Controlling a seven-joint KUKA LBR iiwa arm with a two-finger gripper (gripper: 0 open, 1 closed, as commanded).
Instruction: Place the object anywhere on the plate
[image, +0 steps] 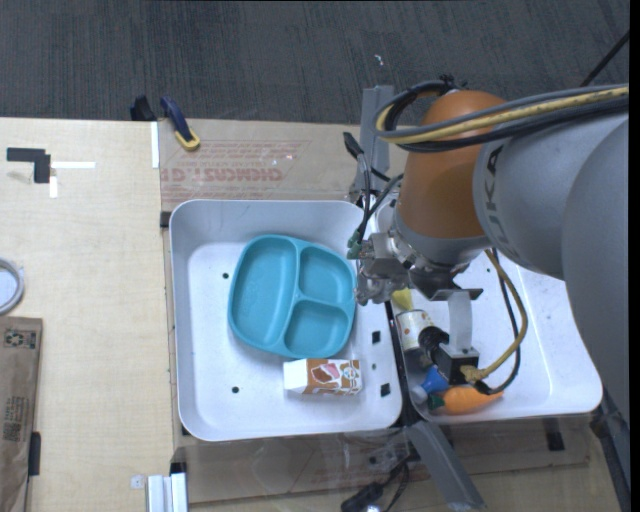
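Note:
A blue divided plate (292, 296) lies in the left white bin (200, 330), with nothing on it. A small white and brown carton (323, 376) lies on its side just in front of the plate. My gripper (372, 275) hangs below the orange wrist band (450, 170), over the divider between the two bins, at the plate's right rim. The wrist hides much of it. I see nothing held in it.
The right bin (560, 380) holds an orange carrot-like toy (466, 399), a blue piece (433, 381), a white cylinder (413, 324) and a yellow piece (402, 298), partly under the arm. Cables loop off the wrist. A cardboard sheet (250, 165) lies behind the left bin.

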